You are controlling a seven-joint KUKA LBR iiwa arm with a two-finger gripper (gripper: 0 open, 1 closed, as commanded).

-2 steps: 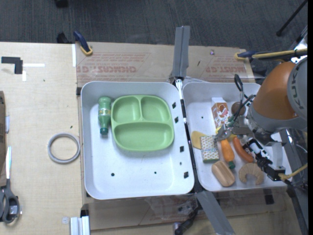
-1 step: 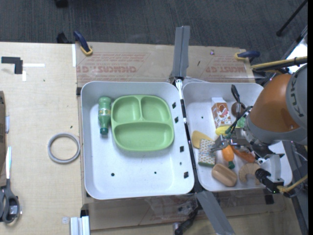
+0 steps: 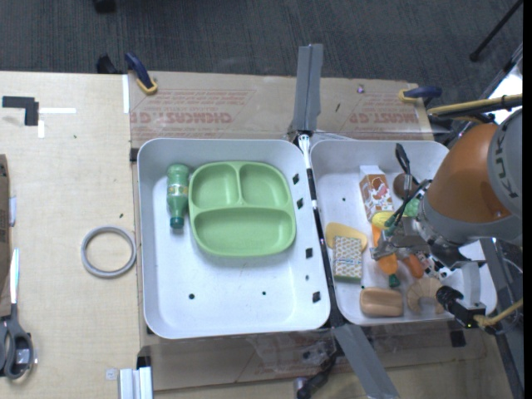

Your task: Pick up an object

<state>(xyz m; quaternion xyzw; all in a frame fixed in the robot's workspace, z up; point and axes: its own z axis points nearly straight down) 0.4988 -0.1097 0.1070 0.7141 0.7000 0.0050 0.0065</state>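
Gripper: the two-finger gripper (image 3: 397,241) on the grey arm with the orange band (image 3: 470,183) sits low in the right white bin (image 3: 345,158), down among the clutter; how far it is open, and whether it has hold of anything, I cannot tell from this slant.
Right at the gripper: small orange carrot-like pieces (image 3: 388,265) and a yellow-green bit lie against or just beside it; which one it is aimed at is unclear.
Just left of the gripper: a yellow wedge like cheese (image 3: 346,234) and, touching it, a pale waffle-patterned block (image 3: 347,262).
Beyond the gripper, toward the bin's far wall: a small red-and-white carton (image 3: 376,192).
Nearer the bin's front wall: a tan bread-roll-shaped toy (image 3: 382,303).
Well left of the gripper: the left white bin (image 3: 241,310) holds a green 3-compartment plastic plate (image 3: 242,209) and a small green bottle (image 3: 177,194) beside it.
Farther left still: a grey ring (image 3: 109,250) and scissors (image 3: 15,344) on the bench.
Task's thing: any 1 object will do; the likeliest candidates are the small pieces at the gripper.
Risk: the pieces are crowded and touching, so a close may catch 2 or pinch an edge and slip.
Risk: small rounded toys could squirt sideways if gripped off-centre.
Risk: a lift may come up with nothing, since the hold cannot be confirmed.
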